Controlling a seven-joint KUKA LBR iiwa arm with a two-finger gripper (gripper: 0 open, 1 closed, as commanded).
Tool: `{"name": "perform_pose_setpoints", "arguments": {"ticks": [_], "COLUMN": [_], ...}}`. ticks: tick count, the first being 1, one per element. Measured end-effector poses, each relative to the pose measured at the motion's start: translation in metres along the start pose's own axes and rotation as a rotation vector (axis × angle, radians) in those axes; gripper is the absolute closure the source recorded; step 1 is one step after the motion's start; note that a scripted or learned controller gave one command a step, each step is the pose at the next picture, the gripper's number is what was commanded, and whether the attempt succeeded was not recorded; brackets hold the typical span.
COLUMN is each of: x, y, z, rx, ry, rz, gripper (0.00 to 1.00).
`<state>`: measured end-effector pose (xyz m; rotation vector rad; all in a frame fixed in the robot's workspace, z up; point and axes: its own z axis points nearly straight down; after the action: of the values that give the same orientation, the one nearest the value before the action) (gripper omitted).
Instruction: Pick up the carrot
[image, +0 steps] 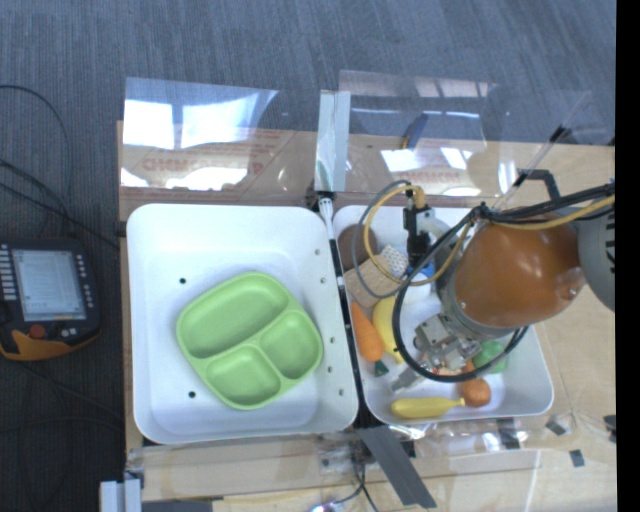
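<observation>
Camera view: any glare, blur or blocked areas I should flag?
Camera view: bright glare on the clear panels behind both bins; the arm and its cables cover much of the right bin, and the carrot by its left wall looks soft but readable.

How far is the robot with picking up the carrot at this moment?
Done: the gripper is down inside the right bin. In hand: nothing visibly gripped. The carrot lies by the bin's left wall, to the gripper's left in the view. Left: reaching it, gripping and lifting.
</observation>
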<state>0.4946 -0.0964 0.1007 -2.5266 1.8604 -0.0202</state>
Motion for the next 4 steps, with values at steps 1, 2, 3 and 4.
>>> {"name": "perform_pose_setpoints", "arguments": {"ticks": [1,2,3,4], "x": [0.003,0.035,0.016,0.018], "y": [0.006,-0.089,-0.021,-0.024], "z": [0.006,0.008,0.005,-0.009], "rx": [0.002,0.006,0.014,0.021], "ry": [0.004,0.0,0.008,0.017], "rz": [-0.474,-0.482,-0.454,-0.451], "gripper": [0.0,0.0,0.0,1.0]}}
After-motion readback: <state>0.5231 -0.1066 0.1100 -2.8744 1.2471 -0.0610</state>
